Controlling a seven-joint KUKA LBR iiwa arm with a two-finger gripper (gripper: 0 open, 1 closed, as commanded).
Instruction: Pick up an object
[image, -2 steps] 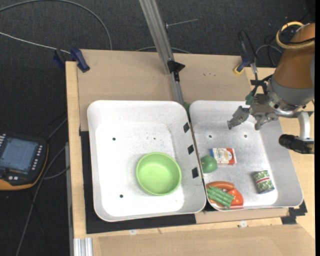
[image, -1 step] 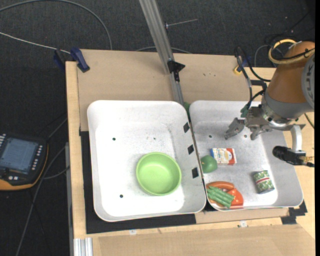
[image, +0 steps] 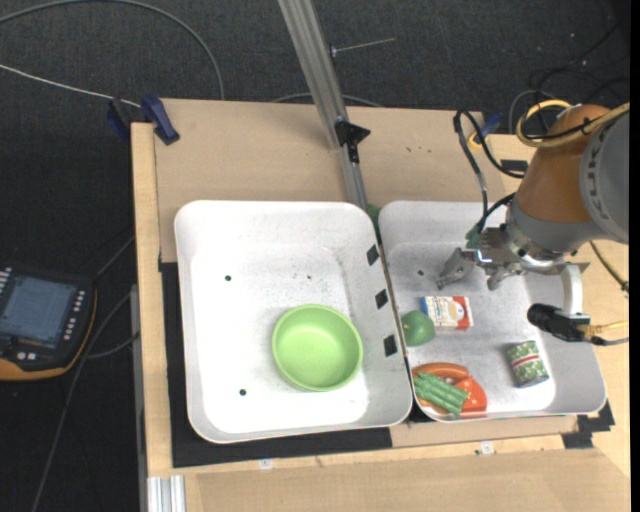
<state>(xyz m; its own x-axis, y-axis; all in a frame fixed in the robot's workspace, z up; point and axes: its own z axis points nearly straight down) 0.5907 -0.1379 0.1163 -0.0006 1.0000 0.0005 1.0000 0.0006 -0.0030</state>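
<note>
Jaws (image: 474, 266) seen spread above right bin (image: 570, 395), nothing pinched. Small carton (image: 447, 311) lies just below jaws; green ball (image: 417, 327) beside it. Green bowl (image: 317, 347) placed in left bin (image: 215, 260).

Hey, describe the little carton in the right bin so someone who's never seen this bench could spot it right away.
Look at the right bin of the two white ones, where the gripper hangs. Just below the gripper lies the small carton, boxy, white with a red edge. Its neighbours differ: a round green ball beside it, a green patterned can, and a red-and-green plate of vegetables.
</note>
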